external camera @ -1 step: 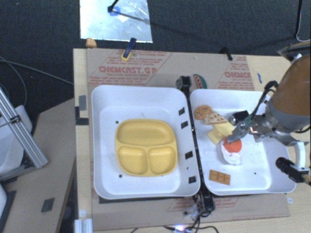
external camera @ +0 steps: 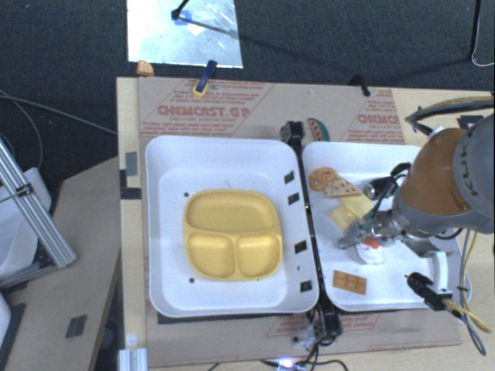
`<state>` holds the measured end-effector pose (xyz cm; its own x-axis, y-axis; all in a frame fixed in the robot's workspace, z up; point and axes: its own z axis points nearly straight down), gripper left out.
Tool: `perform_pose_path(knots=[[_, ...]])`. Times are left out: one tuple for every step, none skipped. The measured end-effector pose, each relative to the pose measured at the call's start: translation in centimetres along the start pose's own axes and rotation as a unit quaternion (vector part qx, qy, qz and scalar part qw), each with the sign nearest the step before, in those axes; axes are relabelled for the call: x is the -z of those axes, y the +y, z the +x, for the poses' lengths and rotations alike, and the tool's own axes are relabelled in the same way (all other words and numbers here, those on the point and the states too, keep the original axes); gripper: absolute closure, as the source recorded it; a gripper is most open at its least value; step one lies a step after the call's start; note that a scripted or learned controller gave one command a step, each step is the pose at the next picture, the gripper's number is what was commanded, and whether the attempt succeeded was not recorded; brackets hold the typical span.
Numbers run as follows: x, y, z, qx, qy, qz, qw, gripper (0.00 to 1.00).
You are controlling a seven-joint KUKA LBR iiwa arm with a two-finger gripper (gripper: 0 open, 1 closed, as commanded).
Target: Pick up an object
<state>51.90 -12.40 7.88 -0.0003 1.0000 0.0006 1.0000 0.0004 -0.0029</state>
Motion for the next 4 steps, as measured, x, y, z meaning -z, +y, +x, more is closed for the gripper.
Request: perform_pose_path(knots=[[0.6,3.4,0.6,0.003,-0.001,-0.004,1.0000,0.00],[1.9,3.5,0.5,0.001,-0.002,-0.007,1.0000,1.00],[16.7,4.4,7.3,0.006,0.001,-0.011,0.9999,1.00],[22.4,5.2,12.2,0.005,0.000,-0.006,1.0000,1.00]])
